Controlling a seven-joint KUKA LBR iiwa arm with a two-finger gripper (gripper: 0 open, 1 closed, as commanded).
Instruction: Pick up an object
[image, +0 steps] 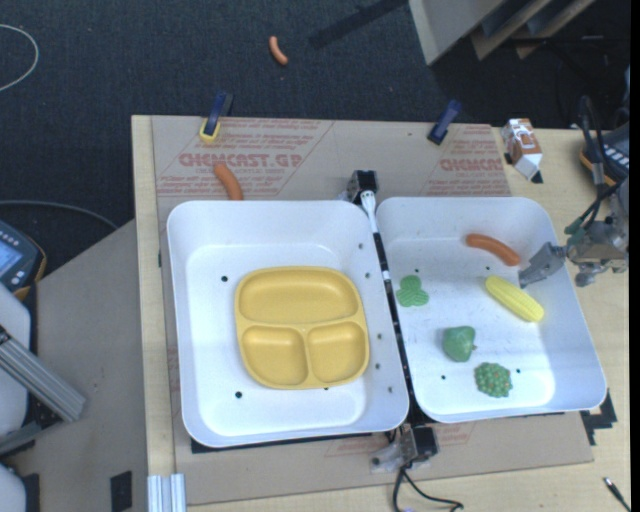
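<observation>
The right bin (560, 350) holds an orange sausage (492, 247), a yellow corn cob (514, 299), a flat green leaf piece (411, 292), a green pepper-like piece (459, 343) and a bumpy green broccoli piece (493, 379). My gripper (543, 265) reaches in over the bin's right rim, low and tilted. It sits just right of the sausage's end and just above the corn cob. Nothing shows in its grasp.
The left bin (200, 300) bears a yellow divided plate (300, 326). Another orange sausage (229, 181) lies on the cardboard behind the left bin. Two blue clamps (214, 117) (445, 122) grip the back edge, and a small carton (522, 146) stands at the back right.
</observation>
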